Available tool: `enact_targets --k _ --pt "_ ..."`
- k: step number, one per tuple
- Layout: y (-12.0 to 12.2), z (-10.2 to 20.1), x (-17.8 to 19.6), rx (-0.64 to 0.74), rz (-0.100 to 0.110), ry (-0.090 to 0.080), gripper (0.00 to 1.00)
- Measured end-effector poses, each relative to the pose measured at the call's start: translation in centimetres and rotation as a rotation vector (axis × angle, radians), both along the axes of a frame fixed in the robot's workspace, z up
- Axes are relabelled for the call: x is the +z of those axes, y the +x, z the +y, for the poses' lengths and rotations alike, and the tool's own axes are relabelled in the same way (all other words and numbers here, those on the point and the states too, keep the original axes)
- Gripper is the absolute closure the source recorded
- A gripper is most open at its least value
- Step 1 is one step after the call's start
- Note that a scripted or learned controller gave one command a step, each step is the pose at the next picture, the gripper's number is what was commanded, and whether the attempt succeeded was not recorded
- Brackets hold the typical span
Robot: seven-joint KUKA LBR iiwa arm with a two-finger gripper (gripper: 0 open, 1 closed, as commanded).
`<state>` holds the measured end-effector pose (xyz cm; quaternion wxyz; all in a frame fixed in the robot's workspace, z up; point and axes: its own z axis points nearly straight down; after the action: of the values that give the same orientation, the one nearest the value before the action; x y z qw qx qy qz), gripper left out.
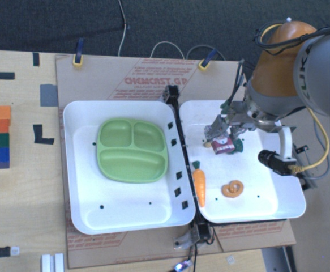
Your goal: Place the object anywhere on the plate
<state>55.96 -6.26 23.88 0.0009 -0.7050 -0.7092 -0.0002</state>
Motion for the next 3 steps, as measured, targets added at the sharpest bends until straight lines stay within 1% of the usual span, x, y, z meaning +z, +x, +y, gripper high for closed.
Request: enact_targets --k 1,2,3 --pt "2.0 5.4 -1.3 0.001 0.001 -0.001 1.0" --pt "3.4 9.6 -1.5 0.0 0.0 -0.001 1.0" --pt "4.7 14.4 -0.6 0.001 0.0 0.0 1.0"
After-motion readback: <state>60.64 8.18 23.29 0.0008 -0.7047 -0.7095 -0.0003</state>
